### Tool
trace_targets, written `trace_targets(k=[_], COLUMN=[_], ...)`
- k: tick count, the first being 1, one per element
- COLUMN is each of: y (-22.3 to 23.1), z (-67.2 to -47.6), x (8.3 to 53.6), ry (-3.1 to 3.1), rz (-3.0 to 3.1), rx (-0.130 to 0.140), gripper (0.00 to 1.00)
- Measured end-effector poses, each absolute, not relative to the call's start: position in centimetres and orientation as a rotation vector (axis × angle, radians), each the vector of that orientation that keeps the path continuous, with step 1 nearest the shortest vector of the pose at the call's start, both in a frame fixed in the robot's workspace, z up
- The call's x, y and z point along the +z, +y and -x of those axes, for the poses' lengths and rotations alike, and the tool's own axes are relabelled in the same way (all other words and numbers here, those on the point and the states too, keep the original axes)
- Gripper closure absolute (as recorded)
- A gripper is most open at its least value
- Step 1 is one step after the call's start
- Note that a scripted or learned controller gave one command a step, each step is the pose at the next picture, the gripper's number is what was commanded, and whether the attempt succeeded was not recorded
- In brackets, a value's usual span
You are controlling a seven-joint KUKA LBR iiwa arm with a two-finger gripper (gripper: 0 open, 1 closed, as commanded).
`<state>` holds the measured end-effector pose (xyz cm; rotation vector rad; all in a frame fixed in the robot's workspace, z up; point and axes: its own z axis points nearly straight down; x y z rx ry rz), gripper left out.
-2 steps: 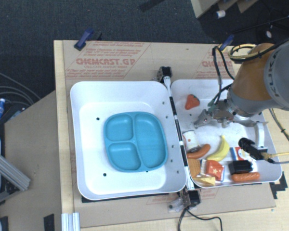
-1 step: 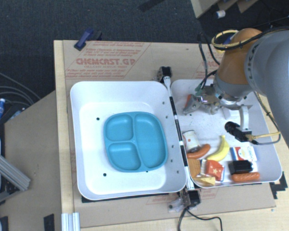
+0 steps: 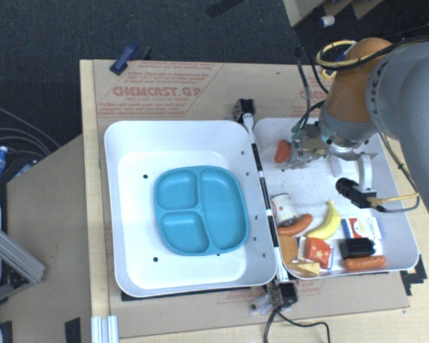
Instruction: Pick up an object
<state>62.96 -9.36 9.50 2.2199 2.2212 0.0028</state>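
Note:
My gripper hangs low over the far left part of the right bin, under the arm's orange band. A small red object lies right beside it on the left, touching or nearly so; I cannot tell whether it is held. Lower in the same bin lie a yellow banana, a reddish sausage, a white cup, a red packet, a black block and a second sausage.
The left bin holds a blue divided plate. A black piece of the arm's hardware sticks out over the right bin's middle. A white card lies near the banana. The bins stand on a cardboard-covered bench.

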Motion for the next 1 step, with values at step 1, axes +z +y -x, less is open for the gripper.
trace_targets(k=[1], y=[-9.36], z=[-62.95], x=[9.49], ry=[2.221], rz=[-2.220], rx=[0.002], gripper=[0.00])
